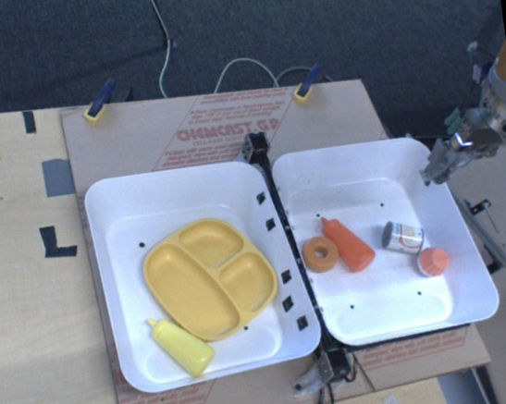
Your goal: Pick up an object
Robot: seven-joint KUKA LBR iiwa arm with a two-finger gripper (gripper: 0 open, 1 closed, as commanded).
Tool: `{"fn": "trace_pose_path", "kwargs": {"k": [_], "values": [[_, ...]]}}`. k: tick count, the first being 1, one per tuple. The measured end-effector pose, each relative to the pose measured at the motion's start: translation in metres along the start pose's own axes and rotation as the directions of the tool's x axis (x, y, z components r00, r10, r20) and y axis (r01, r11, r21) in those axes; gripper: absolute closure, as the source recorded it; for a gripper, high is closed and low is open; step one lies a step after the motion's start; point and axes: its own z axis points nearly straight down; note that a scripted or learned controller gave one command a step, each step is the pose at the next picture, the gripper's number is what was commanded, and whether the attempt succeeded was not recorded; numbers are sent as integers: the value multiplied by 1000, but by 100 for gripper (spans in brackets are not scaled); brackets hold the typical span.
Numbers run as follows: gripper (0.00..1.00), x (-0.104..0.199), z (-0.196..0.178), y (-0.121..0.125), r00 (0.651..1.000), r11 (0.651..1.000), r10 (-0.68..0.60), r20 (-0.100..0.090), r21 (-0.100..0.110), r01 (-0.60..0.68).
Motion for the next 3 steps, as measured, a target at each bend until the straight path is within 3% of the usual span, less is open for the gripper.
{"fn": "trace_pose_path", "kwargs": {"k": [1, 3], "values": [[100, 48, 17, 13, 1000, 1000, -4, -4, 7, 4], [100, 152, 14, 34, 1000, 1000, -6, -4, 6, 6]]}}
